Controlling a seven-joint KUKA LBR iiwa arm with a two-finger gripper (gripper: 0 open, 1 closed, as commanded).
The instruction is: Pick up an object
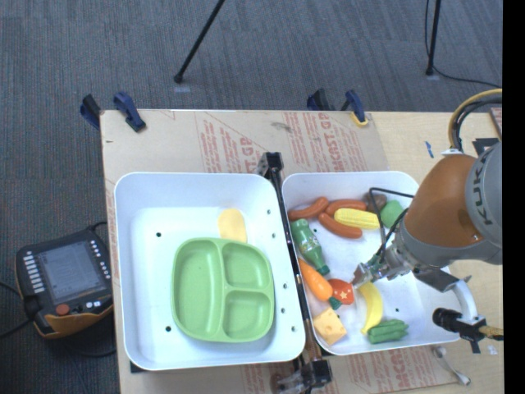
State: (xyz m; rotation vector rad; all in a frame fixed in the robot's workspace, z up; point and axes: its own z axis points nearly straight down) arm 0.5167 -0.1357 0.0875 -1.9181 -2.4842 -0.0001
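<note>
Banana lies just below your claw; tomato beside it; whether the claw grips anything, you cannot tell.

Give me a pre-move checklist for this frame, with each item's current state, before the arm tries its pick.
1. Gripper over the right bin: ok.
2. Target nearby: banana and tomato lie just below it: ok.
3. Object between the fingers: cannot tell.
4. Clutter: carrot and green bottle crowd the target: not ok.
5. Left bin holds the green divided plate, away from the arm: ok.
</note>
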